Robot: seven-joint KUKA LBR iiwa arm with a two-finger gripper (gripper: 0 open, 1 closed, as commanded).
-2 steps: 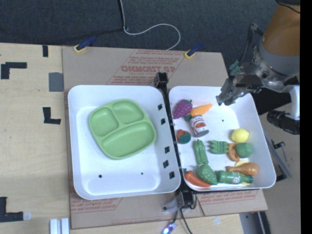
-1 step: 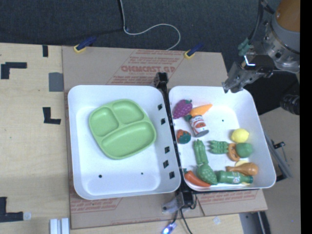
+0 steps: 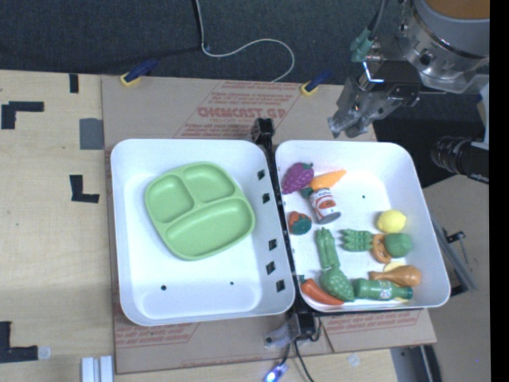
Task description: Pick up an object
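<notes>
Setting: two shallow white bins are seen from above on a bench; the left bin (image 3: pixel 131 293) holds a green divided plate (image 3: pixel 200 209), the right bin (image 3: pixel 413 173) holds a scatter of small toy foods.
Gripper: the gripper (image 3: pixel 354 120) hangs above the far rim of the right bin, apart from every toy; nothing is held between its fingers, and how far they are spread cannot be told from this angle.
Candidate object: no single item is named by the task; the small can (image 3: pixel 324 204), white with a red label, is judged the easiest pick and is found near the bin's far left part, just beside an orange carrot (image 3: pixel 328 179) and a purple grape bunch (image 3: pixel 297 177).
Handling: the can is judged light, stiff and smooth, likely hollow plastic; some slip is to be expected on its rounded wall.
Where to hold: a grip across the middle of its body, over the label, is suggested.
Axis and pointing: the can appears tipped, its long axis running roughly from near-right to far-left, the orange-topped end toward the carrot.
Neighbours: a green corn cob (image 3: pixel 326 247), a yellow lemon (image 3: pixel 391 221) and a green bottle (image 3: pixel 382 290) lie nearer the camera.
</notes>
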